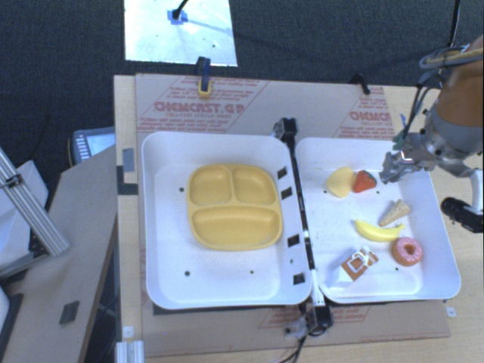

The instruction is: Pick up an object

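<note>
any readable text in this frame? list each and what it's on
"CHEMCAST GP", red print on the protective film of the sheet under the bins, left patch.
Red print on the right patch of the same sheet: cut off and too blurred to read.
Small box in the right bin: markings too small to read.

Bench: tan surface across the frame's centre. Clear sheet with red lettering lies flat on it. Two white bins rest on the sheet, touching side by side: left bin at centre, right bin at lower right.
</note>
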Motion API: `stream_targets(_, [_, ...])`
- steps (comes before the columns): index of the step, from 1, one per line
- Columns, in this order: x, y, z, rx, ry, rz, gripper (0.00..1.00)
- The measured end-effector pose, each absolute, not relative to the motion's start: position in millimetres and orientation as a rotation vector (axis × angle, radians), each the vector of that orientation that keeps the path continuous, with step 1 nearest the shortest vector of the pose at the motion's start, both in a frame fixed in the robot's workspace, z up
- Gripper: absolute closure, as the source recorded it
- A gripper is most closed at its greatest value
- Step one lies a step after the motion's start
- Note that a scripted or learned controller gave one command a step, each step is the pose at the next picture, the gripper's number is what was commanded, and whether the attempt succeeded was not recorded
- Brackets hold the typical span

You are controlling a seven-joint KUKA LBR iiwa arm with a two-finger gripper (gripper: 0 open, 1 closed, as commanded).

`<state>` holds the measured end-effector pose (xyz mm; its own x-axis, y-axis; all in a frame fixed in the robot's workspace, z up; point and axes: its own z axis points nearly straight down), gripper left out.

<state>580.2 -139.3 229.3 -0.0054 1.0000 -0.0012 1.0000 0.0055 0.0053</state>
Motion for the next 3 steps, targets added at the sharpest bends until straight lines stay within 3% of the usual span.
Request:
stream_targets(2, [554.1, -36.8, 219.1, 2.213, 2.232, 0.001, 1.00])
stream_targets(3, [553.4, 24.1, 225.0, 2.210, 2.233, 0.004, 1.00])
